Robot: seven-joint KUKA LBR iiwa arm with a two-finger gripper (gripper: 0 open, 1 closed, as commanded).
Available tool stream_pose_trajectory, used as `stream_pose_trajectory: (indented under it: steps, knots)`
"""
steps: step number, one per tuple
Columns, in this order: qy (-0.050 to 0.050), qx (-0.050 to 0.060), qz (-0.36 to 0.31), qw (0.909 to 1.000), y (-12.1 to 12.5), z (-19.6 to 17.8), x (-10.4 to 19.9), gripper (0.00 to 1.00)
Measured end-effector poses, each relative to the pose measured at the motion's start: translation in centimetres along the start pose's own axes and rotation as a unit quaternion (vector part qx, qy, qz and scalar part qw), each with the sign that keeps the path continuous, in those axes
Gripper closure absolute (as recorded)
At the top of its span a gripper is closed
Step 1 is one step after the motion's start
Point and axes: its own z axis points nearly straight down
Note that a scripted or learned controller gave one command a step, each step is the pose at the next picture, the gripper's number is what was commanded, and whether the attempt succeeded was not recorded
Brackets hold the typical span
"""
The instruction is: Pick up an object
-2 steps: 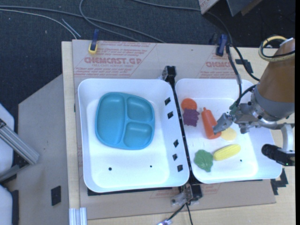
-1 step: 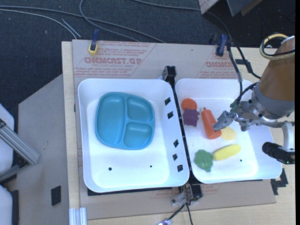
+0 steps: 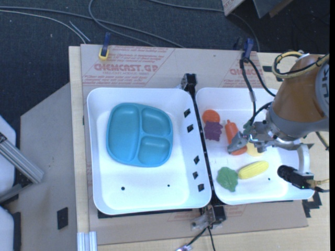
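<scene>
- Workspace: 2 shallow white bins sit side by side at frame centre. The left bin (image 3: pixel 99 140) holds 1 blue plastic divided plate (image 3: pixel 140 135), in its upper half.
- Candidate objects: the right bin (image 3: pixel 272 192) holds the toy foods. An orange round piece (image 3: pixel 211 115) lies at the bin's upper left, with a purple grape-like cluster (image 3: pixel 213 131) just below it. An orange carrot-shaped piece (image 3: pixel 231 130) lies just right of the cluster. A green broccoli-like piece (image 3: pixel 227 178) and a yellow corn cob (image 3: pixel 253 169) lie in the lower part, close together.
- Arm position: the grey arm with orange band reaches in from the right of the frame. The gripper (image 3: pixel 242 143) is low inside the right bin, between the carrot piece and the corn cob.
- Gripper state: a red-orange item (image 3: pixel 238 150) and a pale yellow item (image 3: pixel 255 150) lie directly at the tool. Whether either is clamped cannot be told.
- Progress: judged as the grasp stage. The approach appears complete; no object is visibly raised clear of the bin.
- Remaining: confirm a secure hold, then lift 1 object off the bin floor.
</scene>
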Motion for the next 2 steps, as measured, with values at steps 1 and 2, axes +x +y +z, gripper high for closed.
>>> stream_pose_trajectory:
  steps: [1, 2]
  knots:
    - [0.0, 0.001, 0.0, 1.0, -0.2, 6.3, -0.2, 0.0]
    - [0.0, -0.001, 0.0, 1.0, -0.2, 7.3, -0.1, 0.0]
